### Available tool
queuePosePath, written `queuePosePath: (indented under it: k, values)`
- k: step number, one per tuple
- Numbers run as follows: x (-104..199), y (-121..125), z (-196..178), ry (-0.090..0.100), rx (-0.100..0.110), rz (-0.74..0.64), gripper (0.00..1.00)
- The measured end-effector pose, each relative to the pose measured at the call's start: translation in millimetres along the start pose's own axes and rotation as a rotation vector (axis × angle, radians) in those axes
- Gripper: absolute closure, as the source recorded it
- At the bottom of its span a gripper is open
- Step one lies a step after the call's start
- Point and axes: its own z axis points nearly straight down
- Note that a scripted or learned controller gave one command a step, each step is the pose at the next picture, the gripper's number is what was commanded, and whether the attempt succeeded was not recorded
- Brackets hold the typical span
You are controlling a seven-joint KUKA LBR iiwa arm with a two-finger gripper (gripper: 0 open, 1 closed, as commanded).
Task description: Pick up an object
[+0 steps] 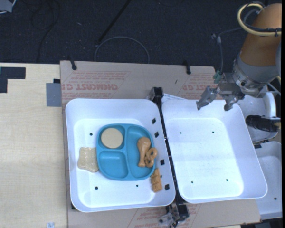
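Your pincer (218,100) hangs with fingers apart over the right bin's (213,194) far edge, while all 4 pickable pieces sit on or beside the blue tray (118,164) in the left bin (80,115), so closing here would probably grab nothing.

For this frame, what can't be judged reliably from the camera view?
- The claw: seen from above at a slant over the right bin's far rim; its height above the rim is unclear.
- Arm: upper part cut off by the top edge.
- Tan pieces on the blue tray: too small to identify.
- Item beside the tray: blurred.
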Motion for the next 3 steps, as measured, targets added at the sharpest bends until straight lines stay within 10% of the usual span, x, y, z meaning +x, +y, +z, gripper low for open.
queuePosePath:
  k: [1,3]
  values:
    - [0,2,-7,-0.001,-0.012,-0.002,0.0]
    - [-8,1,100,-0.001,-0.008,0.0,0.0]
